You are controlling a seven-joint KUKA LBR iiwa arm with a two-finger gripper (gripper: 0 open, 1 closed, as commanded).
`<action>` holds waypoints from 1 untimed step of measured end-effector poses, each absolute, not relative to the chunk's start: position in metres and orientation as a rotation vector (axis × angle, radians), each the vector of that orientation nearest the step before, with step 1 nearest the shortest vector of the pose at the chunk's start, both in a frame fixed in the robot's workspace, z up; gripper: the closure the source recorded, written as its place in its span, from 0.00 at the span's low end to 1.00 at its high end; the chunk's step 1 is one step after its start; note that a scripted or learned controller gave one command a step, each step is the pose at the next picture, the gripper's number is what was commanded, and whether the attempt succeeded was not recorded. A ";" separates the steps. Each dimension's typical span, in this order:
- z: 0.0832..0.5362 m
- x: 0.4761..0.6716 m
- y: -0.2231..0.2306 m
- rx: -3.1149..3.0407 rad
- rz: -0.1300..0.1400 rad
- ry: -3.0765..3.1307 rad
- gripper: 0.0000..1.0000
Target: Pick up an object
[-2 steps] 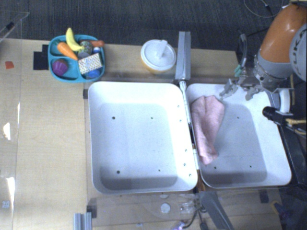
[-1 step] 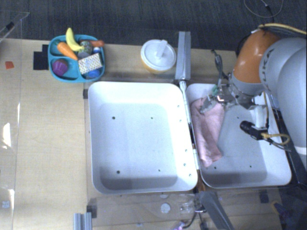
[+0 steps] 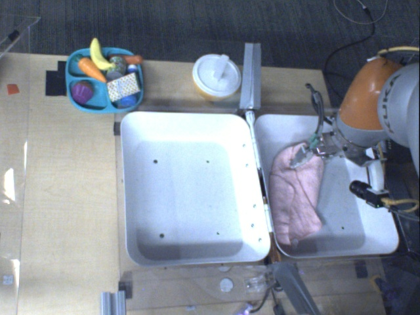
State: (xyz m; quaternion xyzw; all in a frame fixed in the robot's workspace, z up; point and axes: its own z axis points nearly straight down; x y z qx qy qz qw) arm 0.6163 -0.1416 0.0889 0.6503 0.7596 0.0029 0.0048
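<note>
A grey-and-orange arm reaches into the right-hand bin (image 3: 380,241), its gripper (image 3: 307,153) low at the upper edge of a crumpled pink cloth (image 3: 296,194) lying along that bin's left side. Whether the tool is spread or pinching fabric cannot be told at this slant. A clean pick likely calls for biting a raised fold before lifting straight up.
</note>
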 end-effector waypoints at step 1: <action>0.088 0.649 -0.096 2.029 0.011 2.388 0.00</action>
